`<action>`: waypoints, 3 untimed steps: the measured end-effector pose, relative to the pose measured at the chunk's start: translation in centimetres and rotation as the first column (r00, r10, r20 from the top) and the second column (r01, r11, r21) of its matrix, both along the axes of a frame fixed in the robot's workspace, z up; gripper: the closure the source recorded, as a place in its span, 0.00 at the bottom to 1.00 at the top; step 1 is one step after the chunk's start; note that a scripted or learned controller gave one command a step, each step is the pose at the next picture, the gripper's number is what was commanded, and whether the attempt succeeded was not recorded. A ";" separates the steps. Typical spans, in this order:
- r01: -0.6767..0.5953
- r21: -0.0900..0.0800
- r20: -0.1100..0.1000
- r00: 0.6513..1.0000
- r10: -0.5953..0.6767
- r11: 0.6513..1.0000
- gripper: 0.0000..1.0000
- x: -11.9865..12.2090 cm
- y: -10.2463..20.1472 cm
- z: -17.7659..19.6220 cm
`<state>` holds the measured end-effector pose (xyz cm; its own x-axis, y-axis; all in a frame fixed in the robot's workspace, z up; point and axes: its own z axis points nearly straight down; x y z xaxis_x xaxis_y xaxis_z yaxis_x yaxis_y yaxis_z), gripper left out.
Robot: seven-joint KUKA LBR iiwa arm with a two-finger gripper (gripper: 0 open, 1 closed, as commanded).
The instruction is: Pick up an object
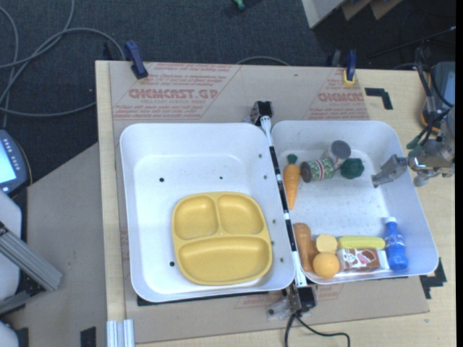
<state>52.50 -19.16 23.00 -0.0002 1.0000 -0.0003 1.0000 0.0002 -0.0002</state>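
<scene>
Two white bins on a table, the tool at the right bin's far-right rim.

The tool (394, 170) sits at the right bin's (376, 132) right wall, grasping nothing; whether it is released or clenched cannot be told. In this bin lie a carrot (291, 183), a small can (319, 170), a green ball (352, 168), an orange (326, 264), a banana (361, 243) and a blue bottle (394, 246). The left bin (145, 150) holds a yellow tray (221, 237).

carrot (291, 182); can (319, 169); orange (326, 264)
</scene>
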 end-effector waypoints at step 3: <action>0.003 0.001 -0.003 1.000 -0.003 1.000 0.00 11.0 3.2 -14.5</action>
<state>63.49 -15.98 8.50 0.0026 1.0000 0.0003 1.0000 -0.0026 -0.0033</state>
